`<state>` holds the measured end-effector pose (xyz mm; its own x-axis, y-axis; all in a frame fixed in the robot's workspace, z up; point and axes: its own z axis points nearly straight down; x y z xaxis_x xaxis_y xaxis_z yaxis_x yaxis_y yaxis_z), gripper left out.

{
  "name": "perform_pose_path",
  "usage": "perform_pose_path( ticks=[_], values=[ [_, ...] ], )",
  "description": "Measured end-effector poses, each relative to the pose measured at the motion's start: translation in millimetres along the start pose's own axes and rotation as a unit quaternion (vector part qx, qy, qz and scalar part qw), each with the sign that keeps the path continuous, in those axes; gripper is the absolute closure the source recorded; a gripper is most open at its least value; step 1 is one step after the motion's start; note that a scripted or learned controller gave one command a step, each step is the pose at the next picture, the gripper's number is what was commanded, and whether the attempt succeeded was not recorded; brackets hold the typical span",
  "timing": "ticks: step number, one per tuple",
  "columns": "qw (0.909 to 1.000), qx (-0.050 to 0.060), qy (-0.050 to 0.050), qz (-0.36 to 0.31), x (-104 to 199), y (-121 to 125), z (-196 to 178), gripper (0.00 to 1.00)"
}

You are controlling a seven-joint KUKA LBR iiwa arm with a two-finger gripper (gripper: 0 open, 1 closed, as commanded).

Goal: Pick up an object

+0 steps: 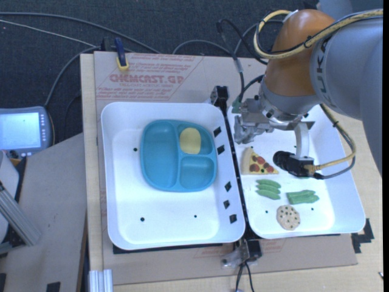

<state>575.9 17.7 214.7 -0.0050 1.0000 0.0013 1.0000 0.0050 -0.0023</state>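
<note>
We see the claw [248,132] hanging over the far left corner of the right bin [340,163], and we cannot tell what state it is in, nor that it has hold of anything. The nearest thing to it is the pizza slice [258,162], lying flat just beside it on the near side, its point toward the far edge. We judge the coming move turns on that small offset toward us. Two green pods [267,189] [302,196] and a cookie [288,217] lie nearer still.
</note>
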Motion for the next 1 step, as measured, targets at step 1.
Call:
perform_pose_path(
  ticks=[1],
  values=[
    [1.0000,0.002,0.000,-0.001,61.9,-8.2,2.5,1.00]
  ],
)
